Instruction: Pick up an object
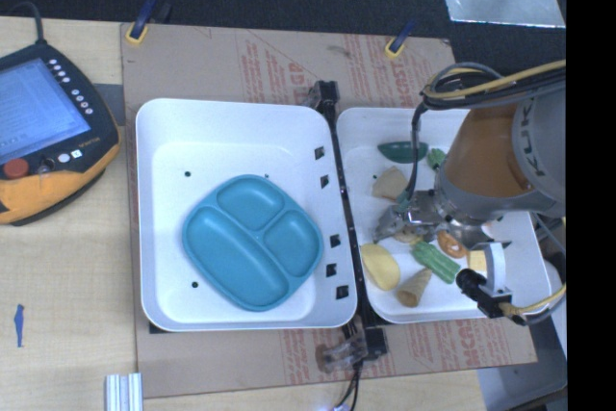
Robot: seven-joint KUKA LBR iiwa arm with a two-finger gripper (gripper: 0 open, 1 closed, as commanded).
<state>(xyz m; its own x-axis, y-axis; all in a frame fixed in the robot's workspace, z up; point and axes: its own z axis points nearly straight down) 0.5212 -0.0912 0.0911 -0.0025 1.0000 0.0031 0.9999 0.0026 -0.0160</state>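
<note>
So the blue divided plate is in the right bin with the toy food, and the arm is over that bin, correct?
Not quite. The camera view shows the blue divided plate alone in the left bin, not the right bin. The toy food and the arm are at the right bin, as you said.

The grey arm [500, 159] reaches in from the right, wrist angled steeply downward.
</note>
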